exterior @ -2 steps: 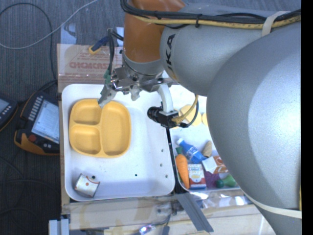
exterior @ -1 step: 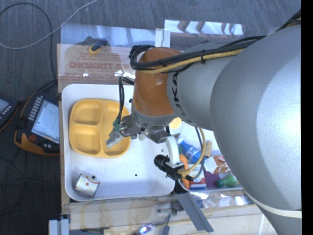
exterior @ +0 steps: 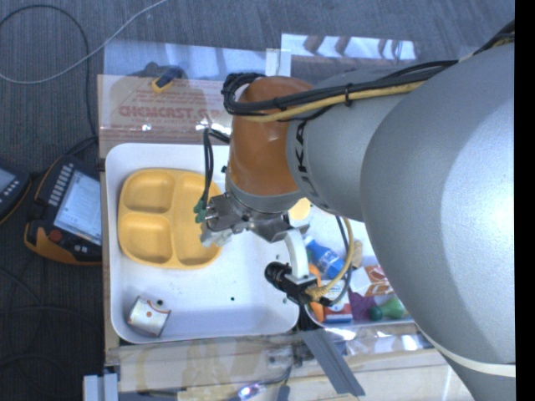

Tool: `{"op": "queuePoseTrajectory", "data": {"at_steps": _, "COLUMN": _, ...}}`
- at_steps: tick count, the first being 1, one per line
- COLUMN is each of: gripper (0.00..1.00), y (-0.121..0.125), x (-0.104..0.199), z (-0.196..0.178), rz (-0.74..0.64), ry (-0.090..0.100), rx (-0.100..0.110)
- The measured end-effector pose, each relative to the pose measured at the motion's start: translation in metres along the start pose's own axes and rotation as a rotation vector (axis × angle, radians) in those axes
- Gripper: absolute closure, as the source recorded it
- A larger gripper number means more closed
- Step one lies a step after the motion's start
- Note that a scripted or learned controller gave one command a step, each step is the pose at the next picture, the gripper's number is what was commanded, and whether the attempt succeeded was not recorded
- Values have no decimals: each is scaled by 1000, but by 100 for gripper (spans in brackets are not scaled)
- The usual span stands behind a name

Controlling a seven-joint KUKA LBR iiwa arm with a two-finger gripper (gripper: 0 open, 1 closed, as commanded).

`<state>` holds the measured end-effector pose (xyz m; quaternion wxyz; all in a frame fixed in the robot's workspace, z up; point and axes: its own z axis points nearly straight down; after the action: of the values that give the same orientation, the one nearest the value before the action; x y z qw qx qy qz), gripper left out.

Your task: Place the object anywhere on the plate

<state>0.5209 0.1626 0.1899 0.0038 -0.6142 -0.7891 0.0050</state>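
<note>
**Arm hangs over the edge of a yellow plate**

A grey arm (exterior: 418, 165) with an orange band (exterior: 263, 140) reaches across the table, its tool (exterior: 214, 228) poised over the right rim of a yellow divided plate (exterior: 155, 215). The plate lies in the left white bin (exterior: 242, 307), toward that bin's upper left. Whether the tool is clenched or released cannot be told from this angle, since the wrist hides most of it, and nothing can be made out between its tips.

Below the plate, near the bin's lower left corner, a small metal can (exterior: 148, 316) lies tipped on its side, well apart from the plate and from the tool.

To the right of the plate, mostly covered by the arm, the second bin holds a jumble of coloured things (exterior: 368, 295), among them a blue piece (exterior: 324, 259); they are too hidden to name.

Above the plate, beyond the bin's far rim, a brown cardboard sheet (exterior: 159, 107) with red lettering lies flat. Left of the plate, off the table, a handheld control pendant (exterior: 67, 211) rests on the grey carpet.
</note>
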Motion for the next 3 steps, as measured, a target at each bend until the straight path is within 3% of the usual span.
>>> {"op": "queuePoseTrajectory", "data": {"at_steps": 1, "gripper": 100, "y": -19, "x": -14, "z": 4, "rz": -167, "ry": -1, "rx": -7}}
{"op": "queuePoseTrajectory", "data": {"at_steps": 2, "gripper": 100, "y": 76, "x": -31, "z": 46, "rz": -37, "ry": -2, "rx": -7}}
{"op": "queuePoseTrajectory", "data": {"at_steps": 3, "gripper": 100, "y": 69, "x": 37, "z": 23, "rz": -262, "ry": -3, "rx": -12}}
